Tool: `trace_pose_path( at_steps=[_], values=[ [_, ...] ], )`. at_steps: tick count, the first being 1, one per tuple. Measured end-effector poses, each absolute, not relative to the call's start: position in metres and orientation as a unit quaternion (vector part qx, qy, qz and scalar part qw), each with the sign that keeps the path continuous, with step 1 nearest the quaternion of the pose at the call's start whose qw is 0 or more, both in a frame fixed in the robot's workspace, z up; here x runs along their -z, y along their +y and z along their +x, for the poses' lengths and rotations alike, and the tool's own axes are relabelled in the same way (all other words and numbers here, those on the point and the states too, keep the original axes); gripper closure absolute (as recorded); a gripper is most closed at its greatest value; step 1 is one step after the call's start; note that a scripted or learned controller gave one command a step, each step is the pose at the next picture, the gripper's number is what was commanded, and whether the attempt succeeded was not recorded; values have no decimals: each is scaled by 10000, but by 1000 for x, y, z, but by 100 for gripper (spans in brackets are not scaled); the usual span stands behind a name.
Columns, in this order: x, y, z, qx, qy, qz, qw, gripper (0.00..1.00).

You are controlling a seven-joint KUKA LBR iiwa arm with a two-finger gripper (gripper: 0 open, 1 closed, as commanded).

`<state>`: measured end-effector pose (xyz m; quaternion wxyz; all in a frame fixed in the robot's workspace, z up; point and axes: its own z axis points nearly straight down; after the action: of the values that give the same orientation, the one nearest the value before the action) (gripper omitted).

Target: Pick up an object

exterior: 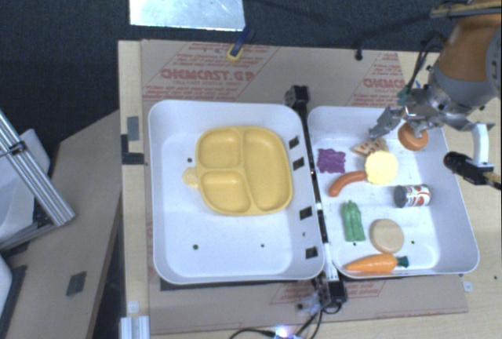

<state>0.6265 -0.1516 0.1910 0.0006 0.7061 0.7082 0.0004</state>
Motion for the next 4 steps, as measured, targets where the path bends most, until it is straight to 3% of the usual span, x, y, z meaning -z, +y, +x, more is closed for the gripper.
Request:
trace_pose_path(
  at_steps=[1, 2, 3, 4],
  values=[
    [-139, -146, 636, 6, 7094, 7048, -10, 0],
    [-93, -149, 638, -8, 7083, 7059, 49, 0],
    [-103, -147, 637, -2, 7093, 7049, 15, 100],
    [-154, -156, 636, -16, 7076, 7066, 26, 100]
  ],
)
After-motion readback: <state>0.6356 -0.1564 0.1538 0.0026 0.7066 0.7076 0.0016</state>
